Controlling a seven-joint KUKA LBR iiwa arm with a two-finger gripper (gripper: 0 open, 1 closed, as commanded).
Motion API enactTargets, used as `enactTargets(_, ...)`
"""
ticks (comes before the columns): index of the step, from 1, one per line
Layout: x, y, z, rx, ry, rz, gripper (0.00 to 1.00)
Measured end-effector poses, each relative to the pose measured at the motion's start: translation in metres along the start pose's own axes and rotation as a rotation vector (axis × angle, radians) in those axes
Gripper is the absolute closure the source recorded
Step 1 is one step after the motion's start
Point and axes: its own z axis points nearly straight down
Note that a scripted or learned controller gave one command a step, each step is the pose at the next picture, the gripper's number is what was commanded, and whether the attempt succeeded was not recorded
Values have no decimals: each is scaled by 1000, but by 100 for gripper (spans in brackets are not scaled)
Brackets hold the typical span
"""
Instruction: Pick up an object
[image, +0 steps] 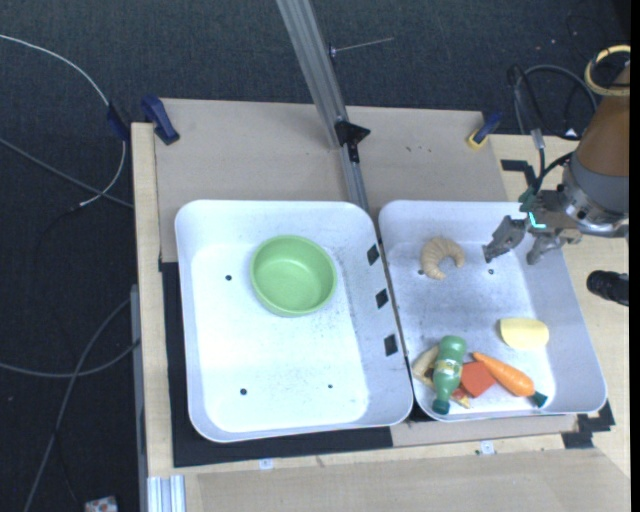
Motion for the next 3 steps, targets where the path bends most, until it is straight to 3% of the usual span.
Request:
enactTargets(1, 0, 2, -4, -8, -1, -1, 0)
enactTargets(3, -3, -8, 108, 1, 1, 1, 0)
